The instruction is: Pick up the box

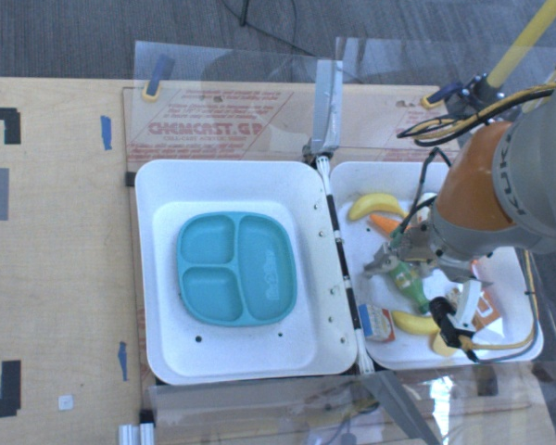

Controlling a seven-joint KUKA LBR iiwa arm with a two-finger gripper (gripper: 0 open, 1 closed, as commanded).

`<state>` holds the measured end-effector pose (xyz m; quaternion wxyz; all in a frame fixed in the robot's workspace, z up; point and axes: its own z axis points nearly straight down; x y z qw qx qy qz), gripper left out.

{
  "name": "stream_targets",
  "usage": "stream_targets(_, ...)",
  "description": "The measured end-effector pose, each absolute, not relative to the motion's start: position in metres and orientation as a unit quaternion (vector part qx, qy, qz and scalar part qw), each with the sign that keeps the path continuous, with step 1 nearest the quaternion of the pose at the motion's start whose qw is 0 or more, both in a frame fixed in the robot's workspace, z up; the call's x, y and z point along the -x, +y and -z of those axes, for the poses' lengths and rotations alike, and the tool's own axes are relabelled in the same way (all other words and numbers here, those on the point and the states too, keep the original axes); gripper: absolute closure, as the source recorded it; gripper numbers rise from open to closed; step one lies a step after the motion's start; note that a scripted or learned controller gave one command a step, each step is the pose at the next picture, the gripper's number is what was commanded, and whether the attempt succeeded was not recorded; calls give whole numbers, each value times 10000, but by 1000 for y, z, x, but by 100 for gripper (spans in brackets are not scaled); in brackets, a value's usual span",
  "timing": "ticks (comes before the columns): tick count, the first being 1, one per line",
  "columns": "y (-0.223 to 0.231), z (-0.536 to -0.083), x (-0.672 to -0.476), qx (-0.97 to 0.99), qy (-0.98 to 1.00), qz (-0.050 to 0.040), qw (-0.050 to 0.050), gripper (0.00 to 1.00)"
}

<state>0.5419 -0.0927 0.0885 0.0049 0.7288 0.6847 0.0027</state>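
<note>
The box, likely light, stiff cardboard, lies flat partly under the arm; grip across its narrow edges; gripper closure cannot be determined

You see a turquoise divided plate lying in the white left bin. To its right, in the white right bin, lie a yellow banana, an orange carrot, a green bottle, a second yellow banana, and an orange-and-white box. The arm above that bin is grey with an orange band. The bench around the bins is pale wood with blue tape strips.
</note>
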Motion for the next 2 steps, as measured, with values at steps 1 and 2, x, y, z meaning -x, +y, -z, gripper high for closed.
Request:
stream_targets(1, -120, -88, -481, -7125, 7016, -21, 36, 0)
stream_targets(2, -120, -88, -481, -7126, 7015, -22, 37, 0)
